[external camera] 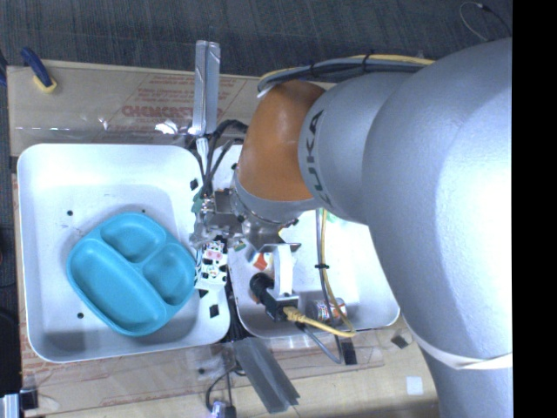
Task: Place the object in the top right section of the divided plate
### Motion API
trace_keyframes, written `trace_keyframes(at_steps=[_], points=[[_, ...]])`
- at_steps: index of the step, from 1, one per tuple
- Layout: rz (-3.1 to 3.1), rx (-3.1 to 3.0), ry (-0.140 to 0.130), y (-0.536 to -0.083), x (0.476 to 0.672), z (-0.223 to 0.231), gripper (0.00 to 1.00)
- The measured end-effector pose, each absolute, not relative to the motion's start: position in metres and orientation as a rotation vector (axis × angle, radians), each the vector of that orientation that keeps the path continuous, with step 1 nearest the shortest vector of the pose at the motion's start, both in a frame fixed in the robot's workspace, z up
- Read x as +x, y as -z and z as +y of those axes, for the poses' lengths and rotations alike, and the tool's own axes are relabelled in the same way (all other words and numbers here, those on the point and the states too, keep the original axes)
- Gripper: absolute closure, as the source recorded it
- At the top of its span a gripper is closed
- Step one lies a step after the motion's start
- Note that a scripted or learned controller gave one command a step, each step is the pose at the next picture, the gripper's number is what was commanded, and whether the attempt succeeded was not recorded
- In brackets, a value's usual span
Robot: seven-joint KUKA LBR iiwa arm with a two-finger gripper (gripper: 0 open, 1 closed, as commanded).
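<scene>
Along my arm (383, 146), just at the edge of the orange band (277, 142), I can read dark upright letters, "KUKA", running top to bottom; the first letters are clearest and the last curve out of sight. At about eleven o'clock from the left bin (43, 233), the cardboard (148, 94) under the clear sheet carries faded red print in several lines, but I cannot make out a single word of it. The small black-and-white patches near my wrist (211, 264), at the bins' shared rim, look like printed markers, not letters or numbers I can read.
</scene>
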State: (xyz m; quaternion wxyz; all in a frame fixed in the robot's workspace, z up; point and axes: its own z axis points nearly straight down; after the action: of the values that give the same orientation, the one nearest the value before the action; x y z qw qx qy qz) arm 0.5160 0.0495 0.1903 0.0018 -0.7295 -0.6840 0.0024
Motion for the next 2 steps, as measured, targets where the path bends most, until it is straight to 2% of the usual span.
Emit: trace_keyframes(at_steps=[1, 2], points=[[-1.913, -2.49, -0.006, -0.19, 0.523, 0.089, 1.0], [-1.803, -2.568, -0.01, -0.19, 0.499, 0.018, 1.0]])
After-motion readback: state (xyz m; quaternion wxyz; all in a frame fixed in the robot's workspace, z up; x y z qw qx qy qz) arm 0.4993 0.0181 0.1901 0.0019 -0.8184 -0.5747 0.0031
